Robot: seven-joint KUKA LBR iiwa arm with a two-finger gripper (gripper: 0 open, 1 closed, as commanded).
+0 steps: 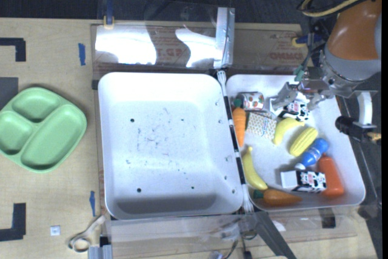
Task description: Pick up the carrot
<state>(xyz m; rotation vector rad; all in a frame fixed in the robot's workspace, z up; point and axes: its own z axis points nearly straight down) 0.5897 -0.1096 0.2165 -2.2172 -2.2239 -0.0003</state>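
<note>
An orange carrot (239, 125) with a green top lies along the left wall of the right bin (353, 148), pointing toward the front. A second orange, tapered piece (281, 196) rests at that bin's front wall. My gripper (297, 96) hovers over the back of the right bin, above a small black-and-white cow-patterned item (296, 110), to the right of the carrot and apart from it. Its fingers stand open with nothing between them.
The right bin also holds a banana (252, 170), a yellow corn-like piece (301, 138), a patterned packet (260, 125), a blue item (313, 153), an orange bottle (331, 176) and a cow-print box (310, 179). The left bin (115, 88) adjoins it. A green divided plate (40, 128) sits far left.
</note>
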